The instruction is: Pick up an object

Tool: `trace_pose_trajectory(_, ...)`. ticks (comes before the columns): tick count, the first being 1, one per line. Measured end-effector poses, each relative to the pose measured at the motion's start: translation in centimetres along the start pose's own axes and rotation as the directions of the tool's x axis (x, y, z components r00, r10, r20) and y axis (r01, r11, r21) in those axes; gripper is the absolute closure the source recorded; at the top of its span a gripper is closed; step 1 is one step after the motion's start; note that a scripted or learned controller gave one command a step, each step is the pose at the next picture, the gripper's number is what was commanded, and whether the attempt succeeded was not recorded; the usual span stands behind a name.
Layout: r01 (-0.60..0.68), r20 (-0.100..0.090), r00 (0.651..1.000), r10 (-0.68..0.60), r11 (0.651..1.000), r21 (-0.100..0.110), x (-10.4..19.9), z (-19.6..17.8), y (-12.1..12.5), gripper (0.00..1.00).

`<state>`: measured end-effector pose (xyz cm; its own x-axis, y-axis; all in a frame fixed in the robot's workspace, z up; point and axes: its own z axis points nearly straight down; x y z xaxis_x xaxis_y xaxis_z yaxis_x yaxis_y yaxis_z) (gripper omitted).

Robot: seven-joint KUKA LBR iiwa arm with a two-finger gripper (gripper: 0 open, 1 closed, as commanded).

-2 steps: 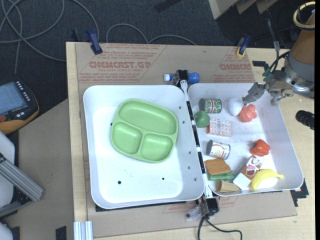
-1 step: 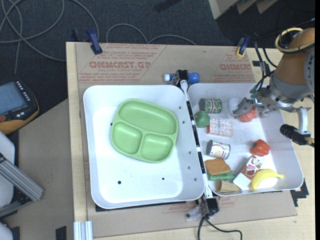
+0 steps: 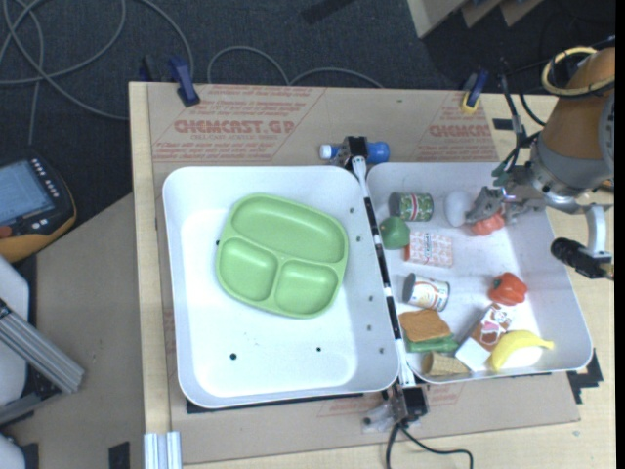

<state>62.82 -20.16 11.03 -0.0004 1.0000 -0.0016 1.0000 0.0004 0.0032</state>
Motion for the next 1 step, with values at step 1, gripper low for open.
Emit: trace_pose_trajectory(1, 0.000, -0.002, 1.000, 0.000, 0.999, 0.043, 5.79, 2.04, 2.27, 1.00)
